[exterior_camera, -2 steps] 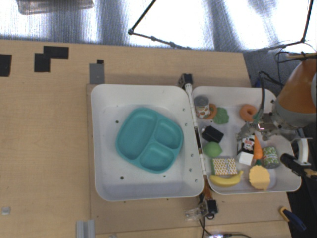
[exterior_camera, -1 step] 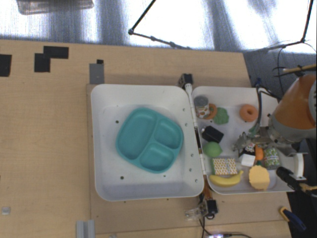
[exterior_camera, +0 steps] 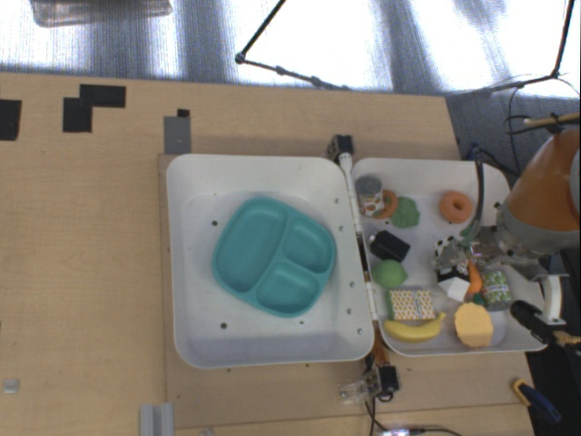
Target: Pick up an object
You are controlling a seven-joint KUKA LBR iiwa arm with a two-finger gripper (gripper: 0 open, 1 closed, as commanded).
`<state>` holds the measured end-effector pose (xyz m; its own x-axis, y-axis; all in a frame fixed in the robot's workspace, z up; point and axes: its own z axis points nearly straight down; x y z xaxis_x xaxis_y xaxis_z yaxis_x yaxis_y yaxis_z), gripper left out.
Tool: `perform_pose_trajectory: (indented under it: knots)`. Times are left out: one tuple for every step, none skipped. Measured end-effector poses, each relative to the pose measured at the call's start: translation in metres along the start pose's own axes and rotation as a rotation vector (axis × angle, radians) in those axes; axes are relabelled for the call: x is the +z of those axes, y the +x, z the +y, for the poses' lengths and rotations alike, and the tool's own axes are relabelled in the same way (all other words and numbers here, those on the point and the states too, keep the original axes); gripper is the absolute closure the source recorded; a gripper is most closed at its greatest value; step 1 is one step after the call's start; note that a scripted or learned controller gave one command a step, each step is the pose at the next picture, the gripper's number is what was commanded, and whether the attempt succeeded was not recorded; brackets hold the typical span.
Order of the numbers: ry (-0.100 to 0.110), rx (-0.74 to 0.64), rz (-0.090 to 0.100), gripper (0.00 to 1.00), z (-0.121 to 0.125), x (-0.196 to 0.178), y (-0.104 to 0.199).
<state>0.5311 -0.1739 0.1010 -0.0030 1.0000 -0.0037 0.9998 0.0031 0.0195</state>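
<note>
The right bin point(exterior_camera: 427, 163) holds many small things: a banana point(exterior_camera: 414, 330) and a yellow block point(exterior_camera: 473, 325) lie along its near edge, with a patterned box point(exterior_camera: 411, 304) just above the banana. An orange ring point(exterior_camera: 456, 207) and a small can point(exterior_camera: 369, 192) lie near the far edge. A green ball point(exterior_camera: 391, 273) and a black block point(exterior_camera: 390, 244) sit by the left wall.

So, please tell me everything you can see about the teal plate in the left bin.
The teal plate looks like smooth plastic, roughly square with rounded corners, and is divided into three compartments: one large and two smaller. It lies flat, face up, turned at an angle, near the middle of the left bin. Nothing lies in it. It touches only the bin floor.
</note>
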Motion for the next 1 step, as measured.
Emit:
perform_pose_trajectory:
  knots:
    - [0.014,-0.002,0.003,1.00,-0.0014,-0.1115,0.0360]
